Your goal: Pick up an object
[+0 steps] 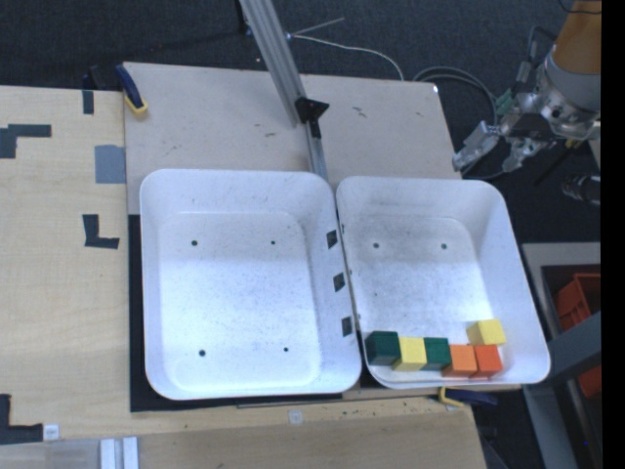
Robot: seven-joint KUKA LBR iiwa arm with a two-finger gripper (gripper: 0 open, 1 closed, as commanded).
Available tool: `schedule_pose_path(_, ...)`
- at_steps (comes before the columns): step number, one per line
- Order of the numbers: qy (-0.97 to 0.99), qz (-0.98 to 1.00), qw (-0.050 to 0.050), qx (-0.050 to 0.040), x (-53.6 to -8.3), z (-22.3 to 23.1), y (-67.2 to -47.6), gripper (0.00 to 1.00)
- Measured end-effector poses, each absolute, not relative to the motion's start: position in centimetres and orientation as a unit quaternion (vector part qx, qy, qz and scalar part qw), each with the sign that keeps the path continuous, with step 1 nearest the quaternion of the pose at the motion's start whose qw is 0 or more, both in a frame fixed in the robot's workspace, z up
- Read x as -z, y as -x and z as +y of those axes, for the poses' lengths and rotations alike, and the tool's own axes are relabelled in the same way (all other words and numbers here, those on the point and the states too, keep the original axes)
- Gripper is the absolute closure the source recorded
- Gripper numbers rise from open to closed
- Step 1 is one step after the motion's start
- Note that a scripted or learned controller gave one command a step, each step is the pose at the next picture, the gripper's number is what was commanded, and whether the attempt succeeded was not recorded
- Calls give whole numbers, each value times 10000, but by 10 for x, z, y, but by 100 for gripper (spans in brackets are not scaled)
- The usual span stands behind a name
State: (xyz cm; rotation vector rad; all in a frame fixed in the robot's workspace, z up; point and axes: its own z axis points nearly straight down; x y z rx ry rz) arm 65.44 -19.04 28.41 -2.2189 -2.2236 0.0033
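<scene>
Several small blocks lie along the near wall of the right bin (488,213). From left to right they are a dark green block (383,346), a yellow block (411,353), a green block (436,351), an orange block (462,361) and a red-orange block (487,361). A second yellow block (487,332) sits just behind the last one. My gripper (493,152) hangs high beyond the right bin's far right corner, well away from the blocks. Its fingers stand apart with nothing between them.
The left bin (156,262) stands beside the right one, their rims touching. A slanted metal rail (277,47) runs down to the bins' far junction. A blue and yellow clamp (130,89) lies at the board's far left, and cables (459,76) trail near the arm.
</scene>
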Motion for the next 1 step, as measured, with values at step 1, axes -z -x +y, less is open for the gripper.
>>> schedule_pose_path(1,7051,-7091,23,-9,-257,-131,-639,0)
